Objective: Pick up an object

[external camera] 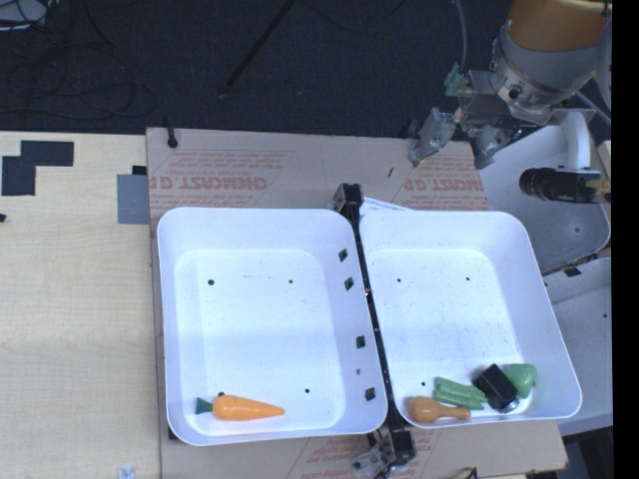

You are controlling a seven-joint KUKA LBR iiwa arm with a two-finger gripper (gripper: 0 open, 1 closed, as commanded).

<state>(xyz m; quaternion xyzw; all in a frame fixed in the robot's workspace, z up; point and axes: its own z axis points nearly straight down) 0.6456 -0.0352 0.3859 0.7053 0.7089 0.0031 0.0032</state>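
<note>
From the camera view, the arm [551,28] sits at about one o'clock, up beyond the far edge of the right bin [539,267], with its orange band at the top of frame. The tool [451,140] hangs over the cardboard sheet [250,173] on the tabletop [70,307], well apart from anything it could take. Nothing lies between its tips; whether they are released or clenched, I cannot tell from this angle.

The things on offer are all low in the frame. In the left bin [180,267], a toy carrot [247,407] lies alone at about seven o'clock, near the front wall. In the right bin, crowded into the five o'clock corner, are a tan gourd-shaped piece [435,410], a green pod [459,393], a black block [496,386] and a green lump [521,374], touching or just beside one another.

By my judgement this is the approach step, with no target yet committed. The next move calls for a long travel toward six o'clock, then a descent. The carrot looks the cleaner choice, lying free; the corner cluster risks a crowded grasp against the walls.
</note>
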